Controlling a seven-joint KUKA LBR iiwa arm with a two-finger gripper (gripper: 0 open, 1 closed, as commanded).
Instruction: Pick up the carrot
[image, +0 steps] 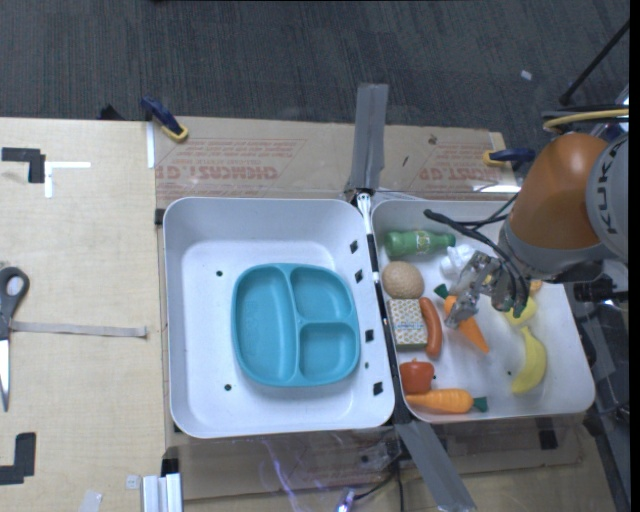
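An orange carrot (441, 401) with a green stub lies along the front wall of the right bin (560, 400). A second, smaller orange carrot-like piece (476, 336) lies slantwise in the middle of that bin. My gripper (463, 312) hangs right over the upper end of this smaller piece and hides part of it. I cannot make out whether it touches the piece. The grey arm with its orange band (560, 200) comes in from the right.
The right bin also holds a green bottle (420, 241), a brown egg-shaped thing (403, 279), a speckled block (407, 322), a red sausage (432, 327), a red pepper (417, 375), a banana (531, 362) and a white item (456, 262). A teal divided plate (296, 324) sits in the left bin (190, 300).
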